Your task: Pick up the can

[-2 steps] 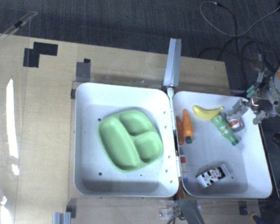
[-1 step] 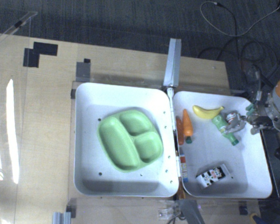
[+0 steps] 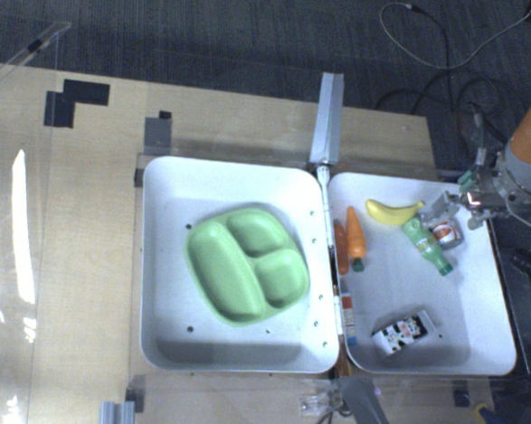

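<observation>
Light wood bench [image 3: 62, 265] on dark carpet, loose cables at 1 o'clock. Two shallow white bins sit side by side, with a metal rail [image 3: 328, 120] running up from the gap between them.

Left bin [image 3: 157, 335]: one green divided plate [image 3: 246, 265] with three compartments, sitting roughly centre and rotated a bit.

Right bin [image 3: 483, 344]:
- Yellow banana [image 3: 391, 212] at 12 o'clock, lying flat.
- Carrot [image 3: 355, 236] at 9 o'clock near the left wall, with a darker orange-red piece [image 3: 340, 246] just beside it, nearer the wall. A small dark green bit sits at the carrot's lower end.
- Green bottle [image 3: 426, 245] at about 1 o'clock, lying tilted, neck toward 5 o'clock.
- Can [image 3: 444, 233] touching or just beside the bottle on its 2 o'clock side, red and white end facing up. It sits in the upper right part of the bin.
- Small dark box with white print [image 3: 403, 331] at 6 o'clock, well apart from the rest.

Arm enters at 3 o'clock, orange band visible at the frame edge. Gripper [image 3: 456, 204] hangs over the bin's upper right corner, just above the can in the view. Can't tell whether the fingers are spread or closed, or whether anything sits between them.
</observation>
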Tool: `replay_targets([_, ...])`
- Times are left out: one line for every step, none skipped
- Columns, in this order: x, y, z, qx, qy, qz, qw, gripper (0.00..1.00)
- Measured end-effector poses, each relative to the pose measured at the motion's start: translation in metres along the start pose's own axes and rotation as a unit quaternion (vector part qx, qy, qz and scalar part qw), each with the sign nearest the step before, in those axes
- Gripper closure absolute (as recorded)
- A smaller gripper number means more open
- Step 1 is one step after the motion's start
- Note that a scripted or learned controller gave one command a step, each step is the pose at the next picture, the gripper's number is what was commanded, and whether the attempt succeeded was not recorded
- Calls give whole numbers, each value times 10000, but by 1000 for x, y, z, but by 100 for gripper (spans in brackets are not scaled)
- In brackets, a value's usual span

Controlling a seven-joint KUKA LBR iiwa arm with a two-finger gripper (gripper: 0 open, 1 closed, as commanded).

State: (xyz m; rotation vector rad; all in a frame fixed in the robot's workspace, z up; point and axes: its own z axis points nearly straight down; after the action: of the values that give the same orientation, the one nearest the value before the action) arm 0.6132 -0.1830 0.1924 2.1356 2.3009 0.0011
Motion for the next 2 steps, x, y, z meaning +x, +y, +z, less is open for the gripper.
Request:
replay_targets([-16, 6, 87, -21, -2, -132, 9999, 0])
replay_targets([-19, 15, 63, -154, -53, -159, 9997, 100])
